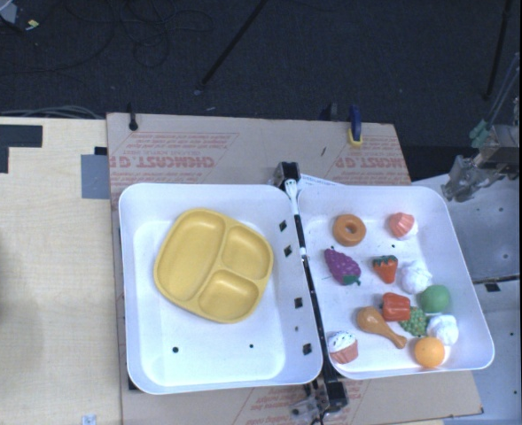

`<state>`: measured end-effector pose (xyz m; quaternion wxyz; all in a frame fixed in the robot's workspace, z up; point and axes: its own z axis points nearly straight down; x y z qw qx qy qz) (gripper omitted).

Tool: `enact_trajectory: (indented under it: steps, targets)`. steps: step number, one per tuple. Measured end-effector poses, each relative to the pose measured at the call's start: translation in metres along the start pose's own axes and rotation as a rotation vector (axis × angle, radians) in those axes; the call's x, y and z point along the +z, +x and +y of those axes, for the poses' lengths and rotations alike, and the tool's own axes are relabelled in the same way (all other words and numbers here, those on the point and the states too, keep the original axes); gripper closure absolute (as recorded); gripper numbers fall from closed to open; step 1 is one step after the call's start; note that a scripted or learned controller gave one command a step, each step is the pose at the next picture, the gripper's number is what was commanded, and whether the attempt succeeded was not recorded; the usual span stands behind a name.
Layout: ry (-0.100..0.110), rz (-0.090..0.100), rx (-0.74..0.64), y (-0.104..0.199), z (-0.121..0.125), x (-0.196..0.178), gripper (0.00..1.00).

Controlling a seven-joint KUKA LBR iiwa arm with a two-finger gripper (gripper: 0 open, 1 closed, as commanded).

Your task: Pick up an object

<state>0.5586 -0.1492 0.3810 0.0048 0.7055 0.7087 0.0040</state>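
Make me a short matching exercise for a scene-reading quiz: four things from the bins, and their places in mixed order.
Things:
1. yellow plate
2. doughnut
3. cupcake
4. orange

Places:
A. right bin, near right corner
B. left bin
C. right bin, far side beside the pink piece
D. right bin, near left corner by the divider

Pairs: 1-B, 2-C, 3-D, 4-A

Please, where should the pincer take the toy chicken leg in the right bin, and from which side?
Probably grip the chicken leg across its thin bone end, coming straight down from above. It lies flat, the thin end points toward the orange, and the thick end is rounder.
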Motion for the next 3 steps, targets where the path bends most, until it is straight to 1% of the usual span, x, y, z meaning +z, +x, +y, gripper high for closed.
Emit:
enact_trajectory:
  steps: [1,2,3]
  targets:
    - [-0.005,0.000,-0.001,0.051,0.022,-0.167,1.00]
    - [0.024,0.004,0.002,0.107,-0.015,-0.058,1.00]
    - [0.021,0.003,-0.001,0.179,-0.038,0.000,1.00]
